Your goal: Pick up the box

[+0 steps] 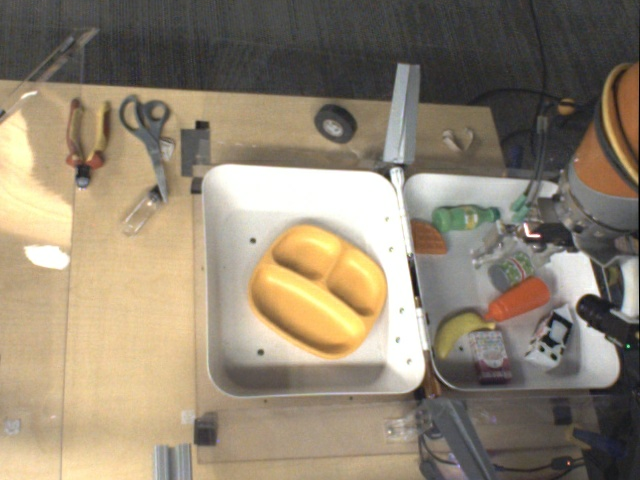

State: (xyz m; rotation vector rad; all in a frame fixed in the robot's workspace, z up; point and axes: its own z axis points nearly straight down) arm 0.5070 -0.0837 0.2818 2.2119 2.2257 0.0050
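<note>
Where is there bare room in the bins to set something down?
Left bin: white floor borders the yellow bread-shaped object all round, widest along its near and left walls. Right bin: crowded; green bottle, orange carrot, banana, small box. Only its near-right corner is bare.

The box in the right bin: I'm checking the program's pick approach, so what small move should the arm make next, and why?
Probably move toward the near edge of the right bin until the gripper is over the box. The gripper sits at the bin's far side, near the green bottle, while the box lies at the near edge beside the banana, with the carrot between.
</note>
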